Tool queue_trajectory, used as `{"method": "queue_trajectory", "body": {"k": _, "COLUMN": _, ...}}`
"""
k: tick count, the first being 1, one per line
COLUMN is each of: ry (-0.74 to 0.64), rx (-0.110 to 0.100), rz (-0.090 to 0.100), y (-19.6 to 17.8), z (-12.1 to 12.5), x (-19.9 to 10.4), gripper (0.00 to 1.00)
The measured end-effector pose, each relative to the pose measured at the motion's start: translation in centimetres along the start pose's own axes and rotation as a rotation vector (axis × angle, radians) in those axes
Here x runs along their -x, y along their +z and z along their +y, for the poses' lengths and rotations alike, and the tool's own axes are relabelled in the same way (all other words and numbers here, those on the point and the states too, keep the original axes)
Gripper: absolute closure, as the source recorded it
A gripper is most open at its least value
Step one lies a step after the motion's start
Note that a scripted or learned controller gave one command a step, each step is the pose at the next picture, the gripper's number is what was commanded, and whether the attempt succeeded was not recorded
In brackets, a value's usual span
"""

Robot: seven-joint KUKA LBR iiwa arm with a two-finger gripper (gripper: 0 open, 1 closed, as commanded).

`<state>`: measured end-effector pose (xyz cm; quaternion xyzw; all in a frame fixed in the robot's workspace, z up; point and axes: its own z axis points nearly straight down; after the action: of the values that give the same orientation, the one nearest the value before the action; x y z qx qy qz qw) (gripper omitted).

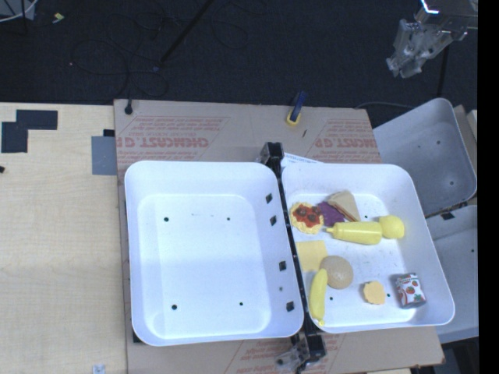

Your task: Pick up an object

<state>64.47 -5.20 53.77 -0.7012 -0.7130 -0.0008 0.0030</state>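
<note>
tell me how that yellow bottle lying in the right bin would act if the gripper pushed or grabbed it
The yellow bottle lies on its side and looks round-bodied, so a push would probably roll it. Its smooth, plastic-looking surface may slip between fingers. It touches the purple piece, which would likely shift with it.

You're looking at two bins [148,185] of smooth white plastic with a slight sheen, set on matt brown cardboard [203,135] printed in red. The counter [54,224] looks like pale wood laminate, and the yellow bottle [360,231] like glossy plastic.
</note>
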Motion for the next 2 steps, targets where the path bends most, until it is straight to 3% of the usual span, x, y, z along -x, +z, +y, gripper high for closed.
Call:
{"method": "queue_trajectory", "body": {"k": 1, "ry": 0.019, "rx": 0.0, "rz": -0.007, "y": 0.0, "z": -0.2, "x": 4.5, "gripper": 1.0}}
{"method": "queue_trajectory", "body": {"k": 2, "ry": 0.027, "rx": -0.002, "rz": -0.009, "y": 0.8, "z": -0.5, "x": 16.1, "gripper": 1.0}}
